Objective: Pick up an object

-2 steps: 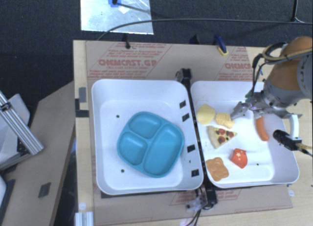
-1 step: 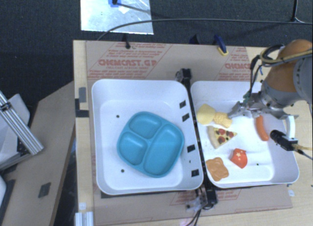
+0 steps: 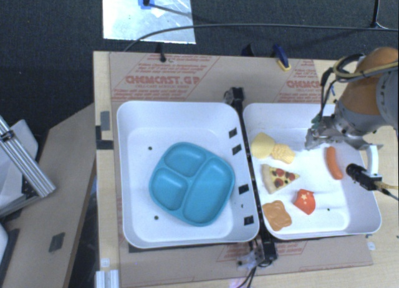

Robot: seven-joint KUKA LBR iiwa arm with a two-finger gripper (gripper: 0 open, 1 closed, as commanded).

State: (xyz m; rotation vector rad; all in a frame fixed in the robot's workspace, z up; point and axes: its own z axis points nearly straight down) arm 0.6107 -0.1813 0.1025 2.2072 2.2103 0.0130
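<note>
Toy food, five pieces, lies in the right bin (image 3: pixel 374 218): a sausage (image 3: pixel 334 162), a pizza slice (image 3: pixel 277 177), a yellow piece (image 3: pixel 270 148), a red piece (image 3: pixel 305 201) and an orange piece (image 3: pixel 277 214). The gripper (image 3: pixel 321 134) hovers just beside the sausage, apparently approaching; whether it is spread, I cannot tell. Next it must descend and close. One blue divided plate (image 3: pixel 191 183) sits in the left bin (image 3: pixel 134 156).

Arm (image 3: pixel 374 87) cut off by right edge. Gripper (image 3: pixel 319 136) fingers too small to read, open or shut unclear. Bin (image 3: pixel 293 113) far right corner hidden under wrist.
</note>
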